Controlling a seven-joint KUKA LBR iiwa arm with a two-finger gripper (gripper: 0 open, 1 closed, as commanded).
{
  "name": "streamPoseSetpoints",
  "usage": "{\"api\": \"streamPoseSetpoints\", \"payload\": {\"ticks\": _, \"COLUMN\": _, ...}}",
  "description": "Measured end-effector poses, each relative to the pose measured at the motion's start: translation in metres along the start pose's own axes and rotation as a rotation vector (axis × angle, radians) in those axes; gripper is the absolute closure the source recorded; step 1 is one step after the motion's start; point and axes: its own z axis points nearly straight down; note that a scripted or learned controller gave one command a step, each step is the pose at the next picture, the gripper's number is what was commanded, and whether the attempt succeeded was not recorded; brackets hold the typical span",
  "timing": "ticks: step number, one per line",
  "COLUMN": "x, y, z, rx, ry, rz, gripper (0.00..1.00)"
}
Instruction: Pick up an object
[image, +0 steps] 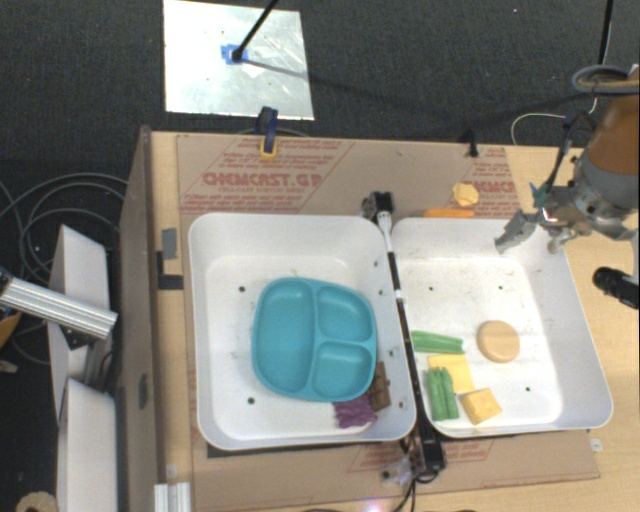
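Observation:
My gripper (534, 236) hangs over the far right corner of the right bin (580, 330), its fingers spread open with nothing between them. Well below it in that bin lie a round tan biscuit (498, 341), a green bean pod (437, 343), a yellow block (457, 375), a green stick (441, 394) and an orange-yellow cube (481, 405). All of these sit in the near half of the bin, apart from the gripper.
The left bin (225, 300) holds a teal divided plate (315, 340), with a purple piece (352, 412) and a brown piece (381, 388) at its near edge. An orange carrot (449, 212) and a tan item (465, 194) lie on the cardboard behind the right bin.

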Motion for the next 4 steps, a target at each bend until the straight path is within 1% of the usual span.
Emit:
{"api": "streamPoseSetpoints", "payload": {"ticks": 1, "x": -0.017, "y": -0.064, "z": 0.131, "rx": 0.008, "ry": 0.002, "rz": 0.006, "gripper": 0.0}}
{"api": "streamPoseSetpoints", "payload": {"ticks": 2, "x": -0.02, "y": -0.13, "z": 0.044, "rx": 0.002, "ry": 0.001, "rz": 0.005, "gripper": 0.0}}
{"api": "streamPoseSetpoints", "payload": {"ticks": 3, "x": 0.008, "y": -0.099, "z": 0.129, "rx": 0.002, "ry": 0.001, "rz": -0.003, "gripper": 0.0}}
{"api": "streamPoseSetpoints", "payload": {"ticks": 4, "x": 0.005, "y": -0.099, "z": 0.114, "rx": -0.002, "ry": 0.0, "rz": -0.001, "gripper": 1.0}}
